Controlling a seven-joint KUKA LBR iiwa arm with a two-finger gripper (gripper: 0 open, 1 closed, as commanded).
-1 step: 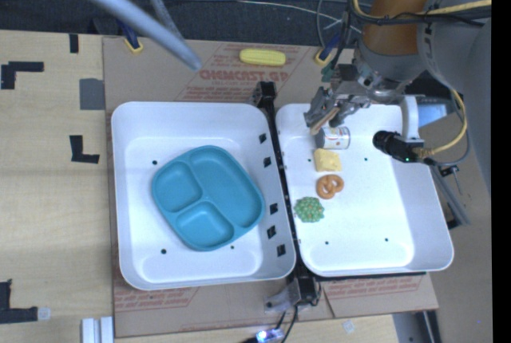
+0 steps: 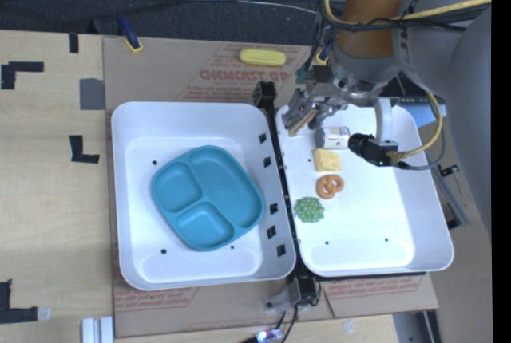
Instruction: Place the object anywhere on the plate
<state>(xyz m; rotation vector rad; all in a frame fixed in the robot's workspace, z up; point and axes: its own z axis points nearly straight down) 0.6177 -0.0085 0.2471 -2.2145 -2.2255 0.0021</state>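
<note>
Pretzel (image 2: 330, 187), small, brown and looped, lies in right bin; fingers (image 2: 297, 122) state unclear.

Red printed lettering runs across the cardboard sheet (image 2: 227, 78) at the bins' twelve o'clock side, just beside the yellow object (image 2: 262, 57). It is too blurred to read with confidence; it may begin "CHEMCAST". More red print at the sheet's six o'clock edge is illegible.

One fixed camera above the bench looks down at a slant on both white bins (image 2: 128, 198).
</note>
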